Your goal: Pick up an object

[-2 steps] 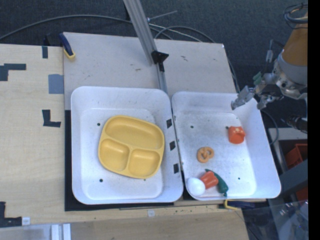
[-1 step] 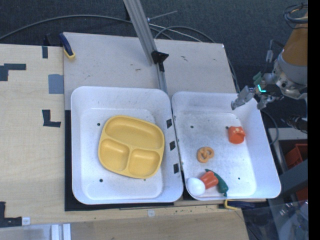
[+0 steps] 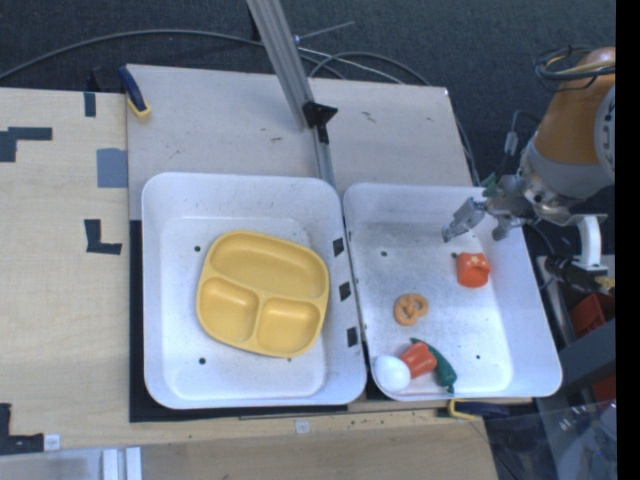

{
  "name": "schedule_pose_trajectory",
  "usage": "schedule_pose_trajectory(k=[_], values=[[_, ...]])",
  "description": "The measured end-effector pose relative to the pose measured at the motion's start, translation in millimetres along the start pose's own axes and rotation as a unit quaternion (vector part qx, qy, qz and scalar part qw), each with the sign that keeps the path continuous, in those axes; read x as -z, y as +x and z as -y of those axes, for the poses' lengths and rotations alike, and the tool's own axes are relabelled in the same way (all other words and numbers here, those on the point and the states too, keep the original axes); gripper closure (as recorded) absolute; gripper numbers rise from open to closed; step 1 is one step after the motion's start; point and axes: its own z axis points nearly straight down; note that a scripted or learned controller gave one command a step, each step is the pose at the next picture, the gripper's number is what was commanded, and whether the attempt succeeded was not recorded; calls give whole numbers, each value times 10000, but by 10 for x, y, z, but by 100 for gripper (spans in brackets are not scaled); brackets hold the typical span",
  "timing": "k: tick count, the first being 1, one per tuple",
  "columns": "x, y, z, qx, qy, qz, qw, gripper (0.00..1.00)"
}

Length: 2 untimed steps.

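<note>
- The table (image 3: 60,268) carries two shallow white bins set side by side, their inner rims touching.
- The left bin (image 3: 165,268) holds a yellow tray (image 3: 263,293) with three compartments. The tray lies flat, turned slightly clockwise against the bin walls.
- The right bin (image 3: 520,338) holds four small objects.
- An orange block (image 3: 472,269) sits toward the bin's right wall, in the upper half. It is compact, with no clear long axis.
- A pretzel (image 3: 410,309), tan and roughly round, lies flat near the bin's centre, down and left of the block.
- A white egg (image 3: 392,372) rests in the bin's lower-left corner.
- A red pepper (image 3: 428,360) with a green stem lies just beside the egg, apparently touching it. Its long axis runs from upper left to lower right, with the green stem end toward the lower right.
- The arm (image 3: 572,138) enters from the right, over the right bin's upper-right corner.
- The end effector (image 3: 478,224) hangs over the upper right part of that bin, above and just beside the block. Its two fingers (image 3: 457,223) stand apart, with nothing between them.
- An aluminium post (image 3: 283,48) rises behind the bins, and cables (image 3: 200,36) run across the dark floor beyond the table.
</note>
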Motion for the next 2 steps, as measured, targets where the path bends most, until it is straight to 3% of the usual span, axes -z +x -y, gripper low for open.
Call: schedule_pose_trajectory(k=[1, 2], values=[[-447, -3, 47, -1, -8, 3, 10000, 0], [-906, -30, 7, -2, -106, 58, 9999, 0]])
